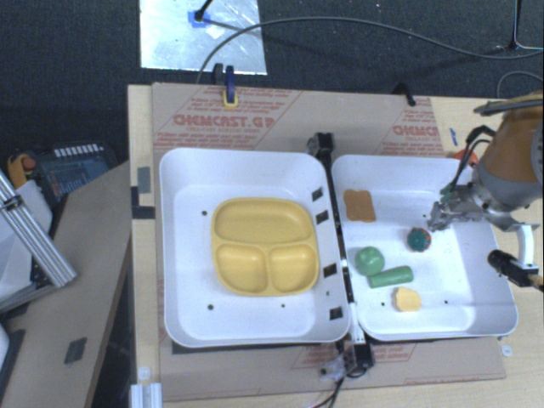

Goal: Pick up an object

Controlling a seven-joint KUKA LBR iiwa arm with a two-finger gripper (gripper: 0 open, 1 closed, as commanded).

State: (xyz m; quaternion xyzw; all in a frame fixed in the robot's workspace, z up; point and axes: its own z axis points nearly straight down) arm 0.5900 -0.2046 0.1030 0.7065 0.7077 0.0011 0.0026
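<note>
Camera view, looking down at a slant on the desk (280,109), covered by a cardboard sheet with red lettering. Two shallow white bins side by side: left bin (183,253) holding a yellow divided tray (262,246) with three compartments, lying flat near the middle. Right bin (484,313) holding a brown flat square (359,205) near its upper left, a green round piece (369,260) touching a green cylinder (390,274) lying on its side, a yellow chunk (407,299) just below those, and a dark teal ball (418,240) further right. Grey arm with orange band (514,155) reaching in from the right, tool (442,213) hanging low over the right bin, just above and right of the teal ball. Cannot tell whether released or clenched; nothing visibly between its tips
</note>
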